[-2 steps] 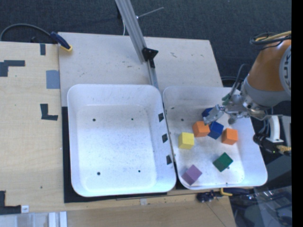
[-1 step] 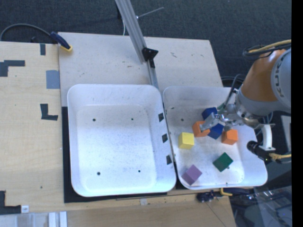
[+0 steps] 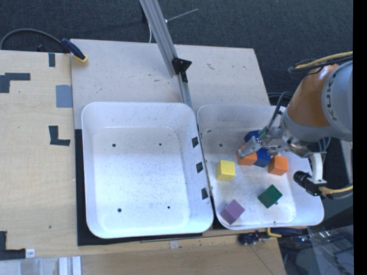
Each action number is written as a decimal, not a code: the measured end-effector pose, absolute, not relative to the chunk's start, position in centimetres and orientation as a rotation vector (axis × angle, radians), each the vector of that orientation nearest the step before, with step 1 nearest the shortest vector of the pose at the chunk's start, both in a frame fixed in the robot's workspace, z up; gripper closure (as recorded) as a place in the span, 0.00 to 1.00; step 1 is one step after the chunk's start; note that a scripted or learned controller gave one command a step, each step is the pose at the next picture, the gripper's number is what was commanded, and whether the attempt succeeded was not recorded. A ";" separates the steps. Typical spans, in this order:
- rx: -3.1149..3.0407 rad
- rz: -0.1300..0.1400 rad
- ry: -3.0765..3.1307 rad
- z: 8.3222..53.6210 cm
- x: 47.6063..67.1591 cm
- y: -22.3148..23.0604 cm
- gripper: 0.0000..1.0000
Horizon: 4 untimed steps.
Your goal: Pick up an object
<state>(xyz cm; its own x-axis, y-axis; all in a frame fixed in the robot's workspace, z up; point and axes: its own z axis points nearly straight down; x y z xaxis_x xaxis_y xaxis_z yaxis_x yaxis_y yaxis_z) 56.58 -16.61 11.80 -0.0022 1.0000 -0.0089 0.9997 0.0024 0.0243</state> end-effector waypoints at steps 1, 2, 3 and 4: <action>2.203 0.025 2.221 12.5 56.6 -16.0 1.00; 2.216 0.004 2.223 18.3 56.7 -14.9 1.00; 2.215 0.005 2.221 24.5 57.0 -14.4 1.00; 2.218 0.003 2.222 27.9 57.1 -14.3 1.00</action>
